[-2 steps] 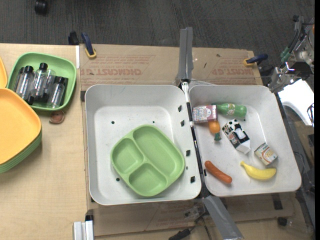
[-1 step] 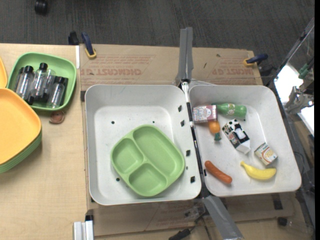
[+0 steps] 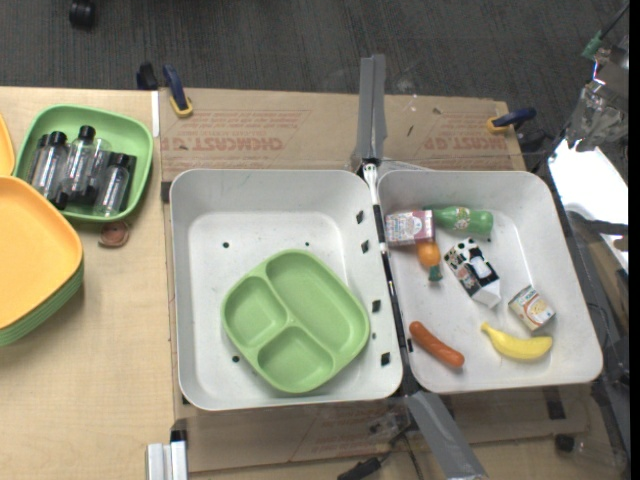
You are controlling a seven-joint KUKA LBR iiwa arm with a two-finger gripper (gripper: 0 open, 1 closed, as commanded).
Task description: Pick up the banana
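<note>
Banana (image 3: 518, 344) is lying in the right bin (image 3: 560, 218) near its front edge (curved side down), sitting between the orange sausage (image 3: 437, 345) and the small carton (image 3: 532, 308), while whether my fingers are clenched I cannot tell.

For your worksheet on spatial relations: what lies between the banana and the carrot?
Bare white bin floor in the camera view; banana and carrot lie apart.

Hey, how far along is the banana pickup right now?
Nothing looks done yet. The banana lies on the floor of the right bin, near its front edge, between the small carton and the carrot. Nothing is in hand. The reach, grasp and lift all remain.
</note>
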